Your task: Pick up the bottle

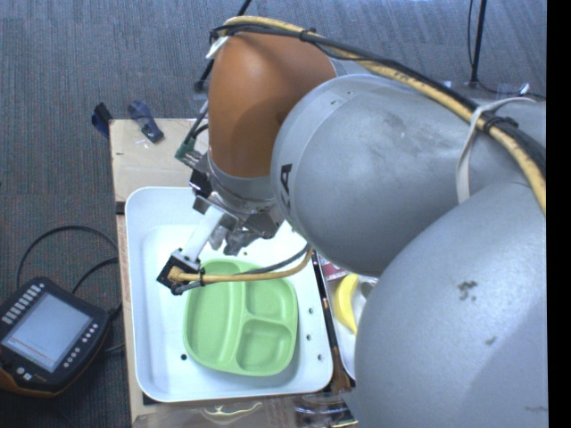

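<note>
Beginning off the counter's [152, 160] near left corner: lying on the carpeted floor [53, 78], a handheld pendant [45, 333] with a pale screen, trailing a dark cable.

Moving onto the counter, along its near edge: sitting side by side, two shallow white bins. Lying flat in the left bin [143, 239], toward its near right corner, a pale green tray [241, 328] with three compartments. Peeking out of the right bin [344, 359], close to its left rim, a yellow thing [346, 303], too far hidden under the arm [393, 194] for naming.

Hanging over the far half of the left bin, just beyond the tray's far edge: the claw [239, 230]. Not being able to tell whether wide or narrow. Not being able to tell either where the bottle is lying, with the grey bulk covering nearly all of the right bin.

Farther back, resting on bare wood by the counter's far left corner: a small blue thing [144, 121].
</note>
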Controlling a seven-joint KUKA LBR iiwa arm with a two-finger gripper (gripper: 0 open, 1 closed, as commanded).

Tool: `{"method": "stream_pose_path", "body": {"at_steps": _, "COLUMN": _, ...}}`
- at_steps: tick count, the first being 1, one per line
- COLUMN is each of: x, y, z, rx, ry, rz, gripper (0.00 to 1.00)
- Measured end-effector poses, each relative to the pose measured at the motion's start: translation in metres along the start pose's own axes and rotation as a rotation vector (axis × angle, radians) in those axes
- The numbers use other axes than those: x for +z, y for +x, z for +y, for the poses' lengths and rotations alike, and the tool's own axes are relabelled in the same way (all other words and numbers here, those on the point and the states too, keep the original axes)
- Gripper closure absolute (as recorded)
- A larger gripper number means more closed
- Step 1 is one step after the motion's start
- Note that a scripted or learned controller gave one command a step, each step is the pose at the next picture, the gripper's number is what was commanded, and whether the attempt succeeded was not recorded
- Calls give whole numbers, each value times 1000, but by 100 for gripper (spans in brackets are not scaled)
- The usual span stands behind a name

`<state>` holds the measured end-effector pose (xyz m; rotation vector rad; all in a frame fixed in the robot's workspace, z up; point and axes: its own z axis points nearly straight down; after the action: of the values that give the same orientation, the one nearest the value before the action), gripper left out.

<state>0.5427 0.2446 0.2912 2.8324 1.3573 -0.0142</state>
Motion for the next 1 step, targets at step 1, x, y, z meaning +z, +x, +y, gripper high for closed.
{"method": "stream_pose_path", "body": {"at_steps": 1, "x": -9, "y": -35, "z": -42, "rx": -172, "ry": 0, "rz": -1, "gripper": 100}}
